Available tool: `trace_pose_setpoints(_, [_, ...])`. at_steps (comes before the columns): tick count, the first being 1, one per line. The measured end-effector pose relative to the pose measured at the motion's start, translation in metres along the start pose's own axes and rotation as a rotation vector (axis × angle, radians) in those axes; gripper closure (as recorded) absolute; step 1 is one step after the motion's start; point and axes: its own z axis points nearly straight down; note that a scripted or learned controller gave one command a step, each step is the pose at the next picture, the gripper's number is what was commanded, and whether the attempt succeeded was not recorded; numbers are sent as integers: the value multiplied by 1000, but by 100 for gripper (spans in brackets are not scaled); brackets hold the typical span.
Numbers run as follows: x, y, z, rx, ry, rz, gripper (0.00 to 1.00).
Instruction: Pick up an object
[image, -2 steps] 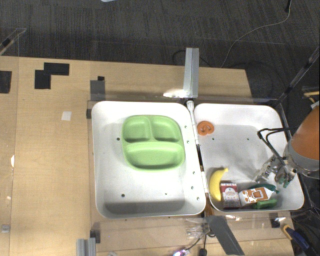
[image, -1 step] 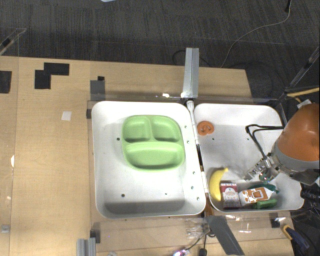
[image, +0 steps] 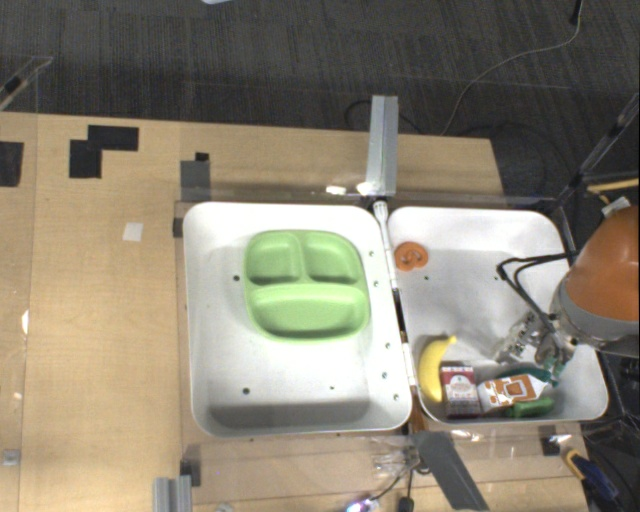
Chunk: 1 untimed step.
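The gripper (image: 535, 345) hangs low in the right bin (image: 470, 235), just above a small carton (image: 512, 390). I cannot tell how its fingers are set. A banana (image: 432, 368) lies nearby.

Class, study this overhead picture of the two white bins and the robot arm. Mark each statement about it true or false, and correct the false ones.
1. The green divided plastic tray lies in the left bin. True.
2. The yellow banana lies in the left bin. False: it is in the right bin.
3. The small round orange disc sits near the right bin's far left corner. True.
4. The gripper hovers over the green tray. False: it is over the right bin, by the small cartons.
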Motion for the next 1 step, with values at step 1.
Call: trace_pose_setpoints(1, [1, 0, 0, 0, -4, -6, 100])
